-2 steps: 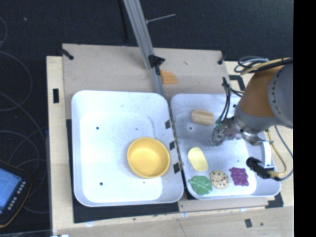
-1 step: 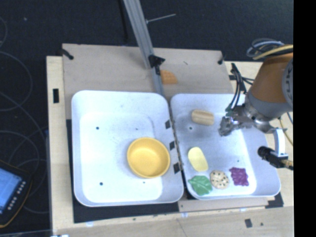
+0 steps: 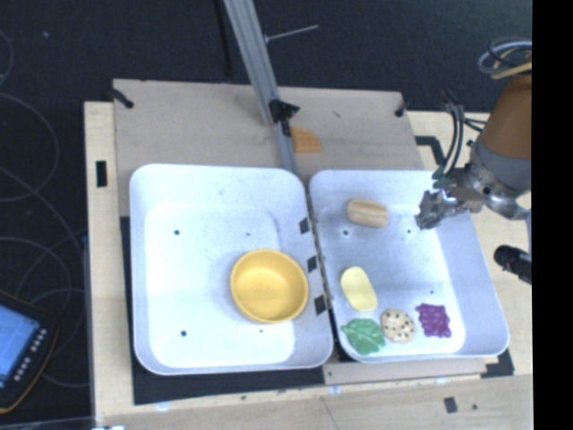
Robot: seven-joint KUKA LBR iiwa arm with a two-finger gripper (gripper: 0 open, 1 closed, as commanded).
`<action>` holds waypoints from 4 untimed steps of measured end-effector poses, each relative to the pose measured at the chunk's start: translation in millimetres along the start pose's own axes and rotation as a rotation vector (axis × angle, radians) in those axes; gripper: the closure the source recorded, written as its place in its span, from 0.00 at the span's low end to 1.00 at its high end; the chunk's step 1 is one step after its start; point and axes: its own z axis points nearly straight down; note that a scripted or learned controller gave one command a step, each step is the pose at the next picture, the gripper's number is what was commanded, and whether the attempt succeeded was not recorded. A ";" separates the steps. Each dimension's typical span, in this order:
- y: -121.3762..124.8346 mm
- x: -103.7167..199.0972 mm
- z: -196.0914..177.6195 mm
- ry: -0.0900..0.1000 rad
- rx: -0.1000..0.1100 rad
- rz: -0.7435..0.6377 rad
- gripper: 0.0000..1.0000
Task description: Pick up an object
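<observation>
The right bin (image 3: 466,267) holds a tan bread roll (image 3: 367,212) near its back, a pale yellow oval piece (image 3: 358,288) in the middle, and along the front a green leaf (image 3: 363,335), a speckled cookie (image 3: 397,325) and a purple grape bunch (image 3: 434,320). A yellow bowl (image 3: 268,285) sits in the left bin (image 3: 170,204). My gripper (image 3: 431,213) hangs over the right bin's back right part, a short way right of the bread roll, with nothing seen between its fingers.
A grey metal post (image 3: 255,61) slants up from between the bins at the back. An orange scrap (image 3: 304,140) lies on the board behind the bins. Cables (image 3: 457,141) run beside the arm at the right.
</observation>
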 end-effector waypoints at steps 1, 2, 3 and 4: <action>2.0 -1.4 -47.0 0.001 0.002 -0.001 1.00; 12.3 54.0 -46.9 0.002 0.005 -0.004 1.00; 23.3 102.5 -34.3 0.003 0.010 -0.003 1.00; 17.9 145.9 -29.1 0.003 0.009 -0.002 1.00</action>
